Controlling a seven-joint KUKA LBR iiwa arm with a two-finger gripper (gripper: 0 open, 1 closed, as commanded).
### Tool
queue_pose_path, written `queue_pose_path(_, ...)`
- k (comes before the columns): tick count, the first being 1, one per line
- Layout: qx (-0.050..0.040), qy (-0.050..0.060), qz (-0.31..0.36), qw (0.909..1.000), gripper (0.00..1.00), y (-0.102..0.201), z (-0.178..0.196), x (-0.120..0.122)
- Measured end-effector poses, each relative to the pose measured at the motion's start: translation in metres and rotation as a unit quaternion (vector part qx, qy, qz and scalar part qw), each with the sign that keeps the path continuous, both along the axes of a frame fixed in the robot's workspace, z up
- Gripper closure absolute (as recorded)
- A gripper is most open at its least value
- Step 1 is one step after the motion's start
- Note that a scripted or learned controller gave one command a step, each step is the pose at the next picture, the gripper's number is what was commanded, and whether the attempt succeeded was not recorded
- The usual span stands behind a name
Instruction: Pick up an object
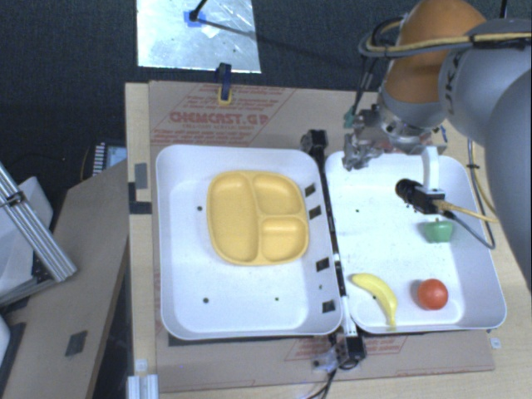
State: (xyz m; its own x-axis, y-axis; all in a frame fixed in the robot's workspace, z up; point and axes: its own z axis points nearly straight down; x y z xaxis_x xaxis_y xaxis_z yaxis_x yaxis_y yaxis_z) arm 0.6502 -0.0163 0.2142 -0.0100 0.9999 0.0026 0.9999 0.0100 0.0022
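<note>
A yellow sectioned plate (256,217) lies in the left bin (179,248). In the right bin (474,264) sit a banana (377,296), a red tomato (431,293) and a green block (437,230). Nothing looks grasped yet; the next move calls for choosing one and descending. The arm (449,48) leans over the bin's far corner; whether the pincer (362,152) is clenched, I cannot tell.

In the right bin lie a yellow banana (376,296) near the front edge, a red tomato (431,293) just beside it, and a green block (437,230) farther back.
</note>
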Motion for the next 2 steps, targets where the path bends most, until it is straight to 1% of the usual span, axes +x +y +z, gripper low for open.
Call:
queue_pose_path(1,0.0002,0.0,0.0,1.0,1.0,0.059,0.003,0.005)
queue_pose_path(2,-0.0001,0.001,0.0,1.0,1.0,0.114,0.007,-0.014)
